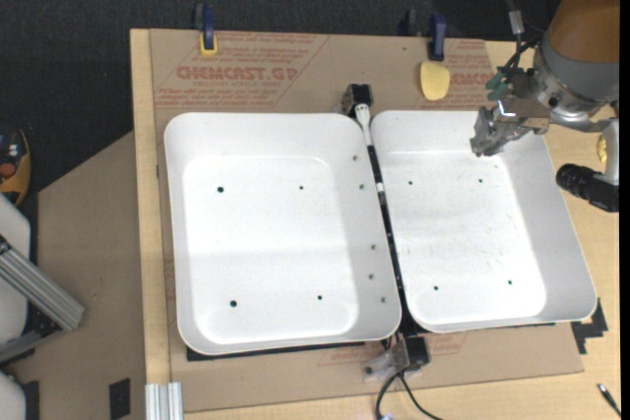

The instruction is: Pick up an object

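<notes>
**A:** The black clip [409,352] at the near edge is sitting between the two bins. Where is the thing to pick lying?

**B:** The one candidate I am seeing is a yellow lump [434,80]. It is lying on the brown board [246,74], just behind the far rim of the right bin [551,310] and outside it. A blue clamp [437,36] is standing close behind it.

**A:** And the gripper [489,141]?

**B:** It is hanging over the far right corner of that bin, apart from the lump and touching nothing I can make out.

**A:** What is worrying you?

**B:** I am guessing that a descent from there is going to meet bare bin floor, so it would be closing on nothing. Reaching for the lump is risking a knock against the rim or the clamp.

**A:** Is it spread or pressed together?

**B:** I cannot tell; it is reading as one grey blur, and I am seeing nothing held in it
</notes>
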